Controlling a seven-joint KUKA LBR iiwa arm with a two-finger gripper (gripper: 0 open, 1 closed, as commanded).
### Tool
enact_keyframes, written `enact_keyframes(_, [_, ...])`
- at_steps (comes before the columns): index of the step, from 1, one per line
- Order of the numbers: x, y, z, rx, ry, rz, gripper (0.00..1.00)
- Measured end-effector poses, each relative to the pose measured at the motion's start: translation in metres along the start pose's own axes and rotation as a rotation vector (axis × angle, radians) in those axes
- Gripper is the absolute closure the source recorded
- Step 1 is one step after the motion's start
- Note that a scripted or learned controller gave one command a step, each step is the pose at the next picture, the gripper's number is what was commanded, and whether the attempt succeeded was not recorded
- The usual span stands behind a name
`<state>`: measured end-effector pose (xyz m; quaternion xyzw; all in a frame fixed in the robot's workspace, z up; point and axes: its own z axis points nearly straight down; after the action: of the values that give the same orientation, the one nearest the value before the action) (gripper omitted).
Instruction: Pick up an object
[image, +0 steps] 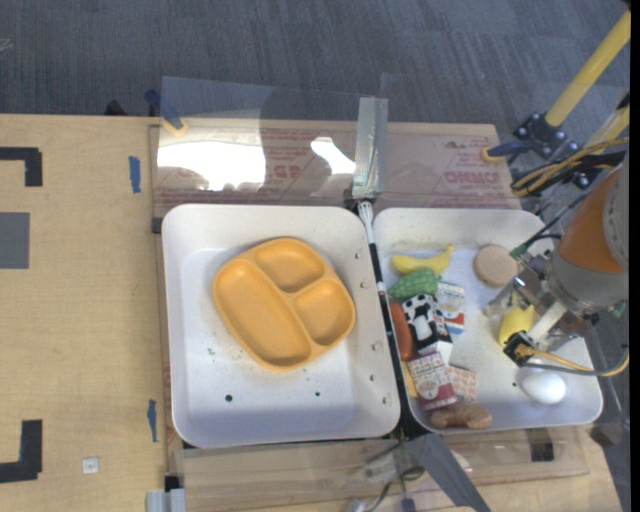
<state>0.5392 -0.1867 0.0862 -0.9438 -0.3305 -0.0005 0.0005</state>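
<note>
The yellow piece (516, 324) lies in the right bin (470, 225), toward its right wall and about midway between the far and near edges. The gripper (524, 308) hangs right over it, so close that the wrist hides part of it. Whether the gripper is apart or together I cannot tell, and nothing shows that the piece is held.

Judging by that, the step in hand is the descent onto this piece. To do it well, the gripper should come straight down, centred on the piece, and close only once it straddles the widest part, since a rounded thing may squirt out sideways.

A white egg (545, 386) sits near, toward the near right corner, and a tan disc (494, 265) sits near on the far side. Both are apart from the piece, but a slanted approach could nudge them. Bare floor lies to the piece's left, before the packets (451, 300) and the black-and-white toy (424, 320) crowded along the left wall. The right wall is close, so lifting straight up looks safest. The left bin (190, 300) holds an orange plate (285, 300).
</note>
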Motion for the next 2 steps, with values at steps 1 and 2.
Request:
enact_keyframes(1, [0.004,-0.001,-0.011,0.0,0.003,-0.006,1.0])
enact_keyframes(2, [0.076,-0.08,-0.099,0.001,0.001,0.249,1.0])
